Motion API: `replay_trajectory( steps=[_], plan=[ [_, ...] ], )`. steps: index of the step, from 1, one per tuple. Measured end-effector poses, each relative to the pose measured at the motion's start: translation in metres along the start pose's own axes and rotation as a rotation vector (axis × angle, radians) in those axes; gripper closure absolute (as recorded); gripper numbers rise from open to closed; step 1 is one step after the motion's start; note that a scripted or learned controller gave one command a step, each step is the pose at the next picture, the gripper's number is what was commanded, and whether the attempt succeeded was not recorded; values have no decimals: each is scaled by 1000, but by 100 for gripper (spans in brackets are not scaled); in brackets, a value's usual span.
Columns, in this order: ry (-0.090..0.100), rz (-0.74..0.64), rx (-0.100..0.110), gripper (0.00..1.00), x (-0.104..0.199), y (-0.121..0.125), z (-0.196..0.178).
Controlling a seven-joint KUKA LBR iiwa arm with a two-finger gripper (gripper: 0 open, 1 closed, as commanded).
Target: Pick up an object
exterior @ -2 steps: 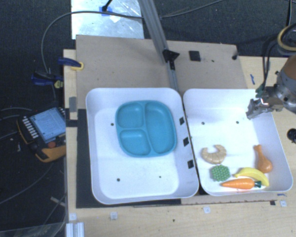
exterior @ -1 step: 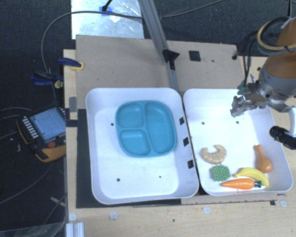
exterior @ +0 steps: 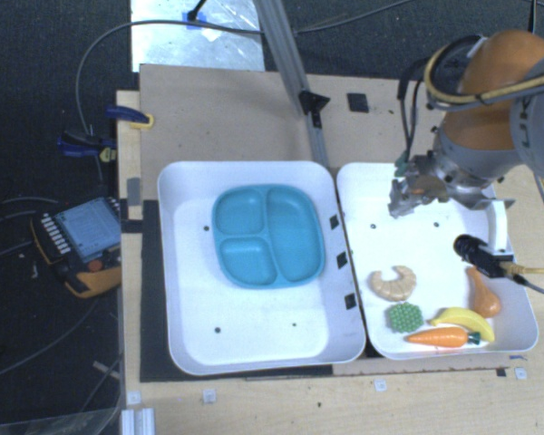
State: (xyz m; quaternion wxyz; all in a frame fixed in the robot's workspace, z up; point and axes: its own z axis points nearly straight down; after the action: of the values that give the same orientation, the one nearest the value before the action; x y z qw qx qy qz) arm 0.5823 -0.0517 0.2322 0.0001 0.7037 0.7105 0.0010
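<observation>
Behind the croissant (exterior: 393,284), toward the far end of the right bin (exterior: 431,238), the end effector (exterior: 404,199) hangs over bare white floor, well apart from the croissant and every other obj. Can't tell from this angle whether it's open or closed; no obj seen in it. The arm (exterior: 499,89), w/ its orange band, sits further back and view-right of the croissant.

All the pickable objs lie at the near end of that bin. Green broccoli-like piece (exterior: 404,316): just in front of the croissant, v. close, can't tell if touching. Carrot (exterior: 435,337): in front & view-right of the croissant, lying flat beside the green piece. Banana (exterior: 467,320): view-right of the croissant, just behind the carrot, touching it. Orange pear-shaped piece (exterior: 483,294): furthest view-right of the croissant, behind the banana, near the bin wall.

View-left of the croissant, across the two rims, is the left bin (exterior: 254,320) w/ a blue 3-compartment plate (exterior: 267,234) lying flat. Both bins sit on the tan table (exterior: 218,107).
</observation>
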Motion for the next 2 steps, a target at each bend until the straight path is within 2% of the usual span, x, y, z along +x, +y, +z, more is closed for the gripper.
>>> replay_trajectory(
  steps=[1,2],
  plan=[
    [0,0,-1,100,45,10,-1],
    [1,-2,0,100,100,9,-9]
  ],
)
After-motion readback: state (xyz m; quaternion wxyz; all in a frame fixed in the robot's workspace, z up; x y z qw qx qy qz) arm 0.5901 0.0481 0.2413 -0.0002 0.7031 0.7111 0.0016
